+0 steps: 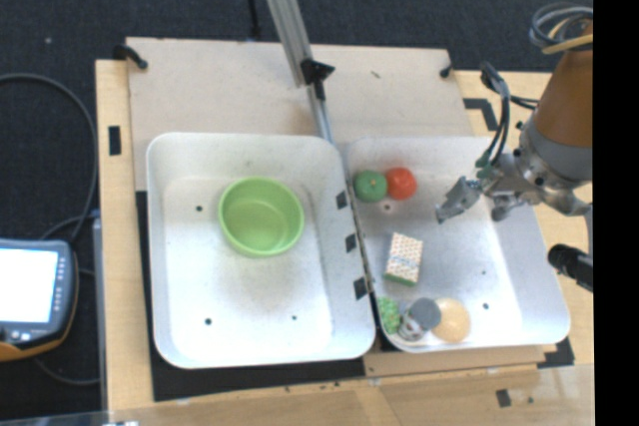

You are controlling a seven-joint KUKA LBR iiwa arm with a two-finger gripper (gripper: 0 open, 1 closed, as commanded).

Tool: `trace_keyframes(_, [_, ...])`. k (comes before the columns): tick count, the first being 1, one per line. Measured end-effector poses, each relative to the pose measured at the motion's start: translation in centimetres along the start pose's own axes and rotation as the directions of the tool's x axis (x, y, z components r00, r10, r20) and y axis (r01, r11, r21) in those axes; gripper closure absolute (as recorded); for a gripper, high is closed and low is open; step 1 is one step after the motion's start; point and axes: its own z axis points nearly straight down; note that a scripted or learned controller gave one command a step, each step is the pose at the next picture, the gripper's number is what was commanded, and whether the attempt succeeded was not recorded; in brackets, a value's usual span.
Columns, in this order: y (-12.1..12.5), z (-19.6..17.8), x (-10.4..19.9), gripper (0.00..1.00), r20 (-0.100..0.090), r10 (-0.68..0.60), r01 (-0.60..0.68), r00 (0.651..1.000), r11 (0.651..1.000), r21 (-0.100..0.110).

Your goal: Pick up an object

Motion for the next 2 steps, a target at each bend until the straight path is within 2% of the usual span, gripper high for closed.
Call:
trace_keyframes(1, [0.0, 0.0, 0.0, 0.0, 0.0, 0.002, -0.002, 1.0, 1.0, 0.0])
trace_keyframes(2, [0.3, 6.1, 0.4, 0.0, 0.0, 0.002, -0.002, 1.0, 1.0, 0.006])
